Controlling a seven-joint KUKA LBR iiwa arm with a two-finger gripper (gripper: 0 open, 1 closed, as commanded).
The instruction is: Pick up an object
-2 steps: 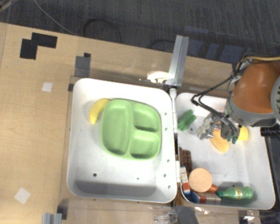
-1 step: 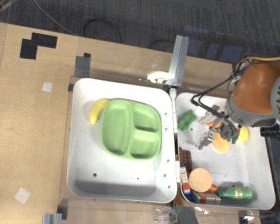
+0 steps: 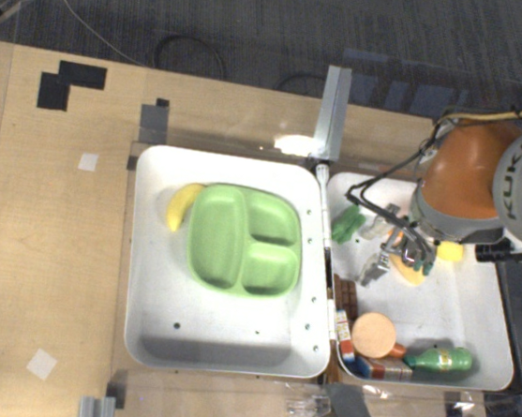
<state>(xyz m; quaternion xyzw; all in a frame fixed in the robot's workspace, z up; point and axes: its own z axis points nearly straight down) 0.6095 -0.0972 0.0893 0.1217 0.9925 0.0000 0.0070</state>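
- Two white bins stand side by side. The right bin point(image 3: 479, 315) holds the tan disc point(image 3: 375, 333), which I use as my marker, and the left bin point(image 3: 207, 338) lies to the view's left of it.
- Nearest, touching the disc's near edge, is a small red and blue clutter point(image 3: 378, 367), too jumbled to count.
- One green bottle point(image 3: 441, 359) lies on its side just to the view's right of the disc.
- One brown block point(image 3: 346, 295) sits just left of the disc, against the bin wall.
- Beyond the disc hangs my gripper point(image 3: 395, 257), low over the right bin. I cannot tell whether it is apart or together, and I see nothing clamped in it.
- One pale yellow piece point(image 3: 414, 273) lies beyond the disc, right beside my gripper and partly under my wrist. I cannot tell whether they touch.
- One green piece point(image 3: 346, 225) lies farther beyond the disc, to its left, close to my gripper.
- Well left of the disc, one green plate point(image 3: 243, 238) with three compartments fills the middle of the left bin.
- One banana point(image 3: 181, 204) lies against the plate's far-left edge.
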